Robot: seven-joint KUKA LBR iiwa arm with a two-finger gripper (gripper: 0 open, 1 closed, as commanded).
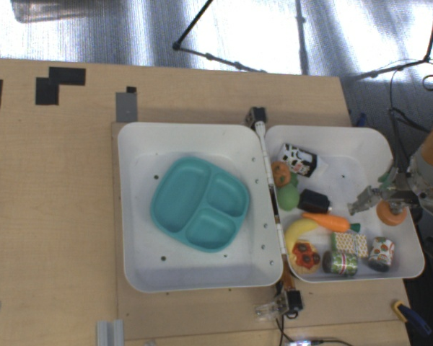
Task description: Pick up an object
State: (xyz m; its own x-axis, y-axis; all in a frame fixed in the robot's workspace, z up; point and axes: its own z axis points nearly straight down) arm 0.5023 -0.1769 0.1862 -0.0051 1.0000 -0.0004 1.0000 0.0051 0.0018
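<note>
- Hovering over the right bin (332, 146), near its right wall: gripper (379, 199) at the end of the grey arm, fingers spread, nothing visible between them.
- Sitting just beside the fingers: small orange object (392, 213), partly covered by the wrist, identity unclear.
- Crowding the bin's near half: toy carrot (326, 222), banana (300, 231), black-and-white cow figure (297, 158), patterned can (340, 263).
- Lying in the left bin: teal divided plate (200, 203).
- Likely handling as light, stiff, smooth plastic; gripping across the orange object's narrow width looking safest.
</note>
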